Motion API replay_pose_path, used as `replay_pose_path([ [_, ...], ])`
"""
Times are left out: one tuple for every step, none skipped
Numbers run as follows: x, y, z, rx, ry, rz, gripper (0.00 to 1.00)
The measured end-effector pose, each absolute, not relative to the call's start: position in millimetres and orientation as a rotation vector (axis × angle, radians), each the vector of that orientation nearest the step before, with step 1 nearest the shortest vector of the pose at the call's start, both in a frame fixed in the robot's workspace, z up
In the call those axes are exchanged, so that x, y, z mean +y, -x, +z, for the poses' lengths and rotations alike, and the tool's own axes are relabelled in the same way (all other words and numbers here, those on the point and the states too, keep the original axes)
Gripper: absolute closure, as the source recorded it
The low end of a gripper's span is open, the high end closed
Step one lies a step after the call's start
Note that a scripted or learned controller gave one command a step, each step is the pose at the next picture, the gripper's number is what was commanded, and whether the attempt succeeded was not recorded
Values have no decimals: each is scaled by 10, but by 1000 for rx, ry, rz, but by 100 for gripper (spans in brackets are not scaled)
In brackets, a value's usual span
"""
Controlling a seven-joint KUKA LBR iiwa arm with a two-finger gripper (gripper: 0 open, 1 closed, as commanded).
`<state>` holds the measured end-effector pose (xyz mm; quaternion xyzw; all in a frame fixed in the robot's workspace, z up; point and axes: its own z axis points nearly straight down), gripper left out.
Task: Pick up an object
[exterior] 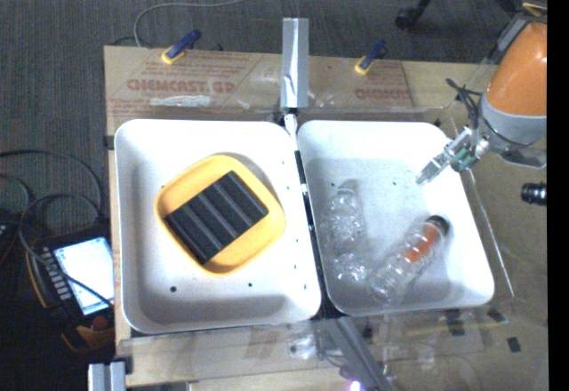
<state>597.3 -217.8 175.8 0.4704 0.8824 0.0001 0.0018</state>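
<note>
Orange banding marked my arm (520, 83) where it came in from the right of the camera view, and below that band my gripper (433, 171) hung over the upper right part of the right bin (373, 136), near its right wall. Its thin fingers pointed down and to the left with nothing between them, and whether they stood wide or narrow I could not tell. Below my gripper and a little to its left, well apart from it, lay a clear plastic bottle (407, 260) with an orange-tinted upper end, tilted across the bin floor. Further left of the gripper, a second clear, crumpled bottle (342, 220) lay along the bin's left side. Far to the left of my tool, across the divide, the left bin (142, 149) held a yellow tray-like object (221, 211) with a dark ribbed top.
</note>
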Motion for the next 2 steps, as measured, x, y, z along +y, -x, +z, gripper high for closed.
replay_pose_path([
  [-2233,-5509,1493,2822,-1378,-2,0],
  [-1679,-6533,998,2847,-1323,2,0],
])
